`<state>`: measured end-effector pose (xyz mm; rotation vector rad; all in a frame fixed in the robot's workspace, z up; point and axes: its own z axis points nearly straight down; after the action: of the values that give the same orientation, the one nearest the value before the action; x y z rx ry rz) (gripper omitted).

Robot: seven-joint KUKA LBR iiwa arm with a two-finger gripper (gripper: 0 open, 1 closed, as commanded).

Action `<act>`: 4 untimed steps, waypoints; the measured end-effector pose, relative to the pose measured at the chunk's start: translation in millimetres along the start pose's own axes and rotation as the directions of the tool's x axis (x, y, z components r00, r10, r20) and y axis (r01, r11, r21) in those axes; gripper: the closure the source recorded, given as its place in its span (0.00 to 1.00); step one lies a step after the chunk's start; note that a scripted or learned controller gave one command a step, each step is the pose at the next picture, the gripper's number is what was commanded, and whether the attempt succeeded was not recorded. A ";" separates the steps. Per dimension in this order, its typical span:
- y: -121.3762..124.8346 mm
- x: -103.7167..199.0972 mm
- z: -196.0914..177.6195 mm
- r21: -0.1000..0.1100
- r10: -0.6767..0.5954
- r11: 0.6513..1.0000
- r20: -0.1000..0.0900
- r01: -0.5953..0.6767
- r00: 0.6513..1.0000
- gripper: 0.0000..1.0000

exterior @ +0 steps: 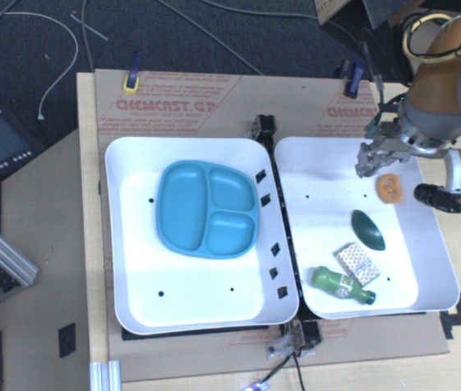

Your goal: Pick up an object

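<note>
Nearest camera: green bottle (342, 284) lying on its side at the near edge of the right bin (426, 218), long axis running left-right with a slight slope.
Beside it: small patterned packet (357, 262), flat, squarish, turned like a diamond, touching or just overlapping the bottle's upper side.
Mid bin: dark green oval piece (369, 229), smooth, leaf-shaped, long axis slanting from upper left to lower right, clear of the packet.
Likely target: small orange ring-shaped item (390, 189), looks like a toy pretzel or biscuit, matte and knobbly; lies flat near the far right of the right bin.
Gripper (370, 163): grey metal, hanging over the far part of the right bin; the slant of the view hides the tips, so I cannot tell how it is set, and nothing is visibly held.
Key relation: orange item sits just beside the gripper, toward the camera and slightly to the view's right; it is the closest object by far, the other three are well apart toward the near edge. Judgement: a short shift then a descent would suit; no long axis to align with on a round piece.
Left bin (125, 218): holds a blue divided plate (208, 209), hard glossy plastic, three compartments, rounded corners.
Desk (92, 243): pale board, printed red lettering on the far strip.
</note>
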<state>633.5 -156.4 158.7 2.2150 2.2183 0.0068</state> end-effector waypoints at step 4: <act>-20.2 105.9 -84.5 0.011 -0.003 1.000 -0.005 0.003 1.000 1.00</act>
<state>612.5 -50.5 242.8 2.2196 2.2292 -0.0001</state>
